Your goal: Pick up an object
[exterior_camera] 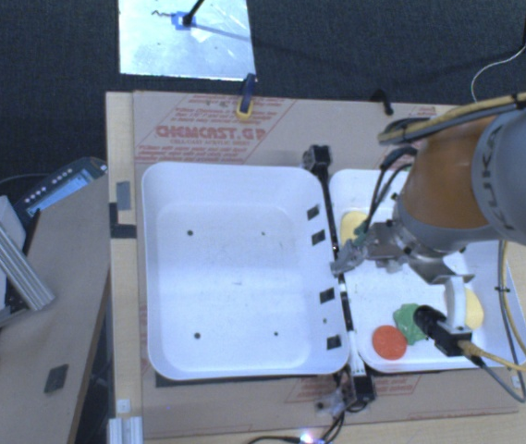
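Gripper (355, 248) is seen low over the right bin (373, 289), near its left wall; grip state can't be told tbh. Objs lie in that bin: red disc (390, 342), green item (412, 323), yellow piece (352, 222).

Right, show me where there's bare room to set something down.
The left bin has an open floor, bordered by its own walls and the clips along the divider. The right bin is crowded: arm overhead, red disc, green thing and yellow pieces.
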You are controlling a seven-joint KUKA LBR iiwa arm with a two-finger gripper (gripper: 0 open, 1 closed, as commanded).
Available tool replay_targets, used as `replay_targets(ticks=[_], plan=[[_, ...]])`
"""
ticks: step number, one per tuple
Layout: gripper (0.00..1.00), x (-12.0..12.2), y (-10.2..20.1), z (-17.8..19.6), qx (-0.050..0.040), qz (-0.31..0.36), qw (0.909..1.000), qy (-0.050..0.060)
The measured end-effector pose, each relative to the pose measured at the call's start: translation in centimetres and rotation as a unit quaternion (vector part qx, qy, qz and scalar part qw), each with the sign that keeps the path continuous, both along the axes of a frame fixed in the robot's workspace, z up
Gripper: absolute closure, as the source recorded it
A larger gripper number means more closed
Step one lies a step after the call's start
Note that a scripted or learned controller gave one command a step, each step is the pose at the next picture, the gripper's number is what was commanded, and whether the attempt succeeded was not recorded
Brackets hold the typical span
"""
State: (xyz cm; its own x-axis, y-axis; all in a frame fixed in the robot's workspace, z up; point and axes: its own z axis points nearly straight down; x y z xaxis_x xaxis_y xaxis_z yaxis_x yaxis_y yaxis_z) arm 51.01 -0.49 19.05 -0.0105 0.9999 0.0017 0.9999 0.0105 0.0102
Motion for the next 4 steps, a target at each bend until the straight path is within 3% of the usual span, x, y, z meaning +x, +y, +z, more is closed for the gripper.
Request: replay_targets(ticks=[1, 2, 3, 4], plan=[[0.00, 3.1, -0.7, -0.6, -0.0010, -0.003, 1.0000, 0.003], [1.00, 3.0, -0.7, 0.5, -0.0006, -0.001, 1.0000, 0.003], [1.00, 5.0, 3.4, -0.7, 0.0000, -0.001, 1.0000, 0.004], [1.00, 4.0, 8.9, -0.7, 0.0002, 0.000, 1.0000, 0.005]])
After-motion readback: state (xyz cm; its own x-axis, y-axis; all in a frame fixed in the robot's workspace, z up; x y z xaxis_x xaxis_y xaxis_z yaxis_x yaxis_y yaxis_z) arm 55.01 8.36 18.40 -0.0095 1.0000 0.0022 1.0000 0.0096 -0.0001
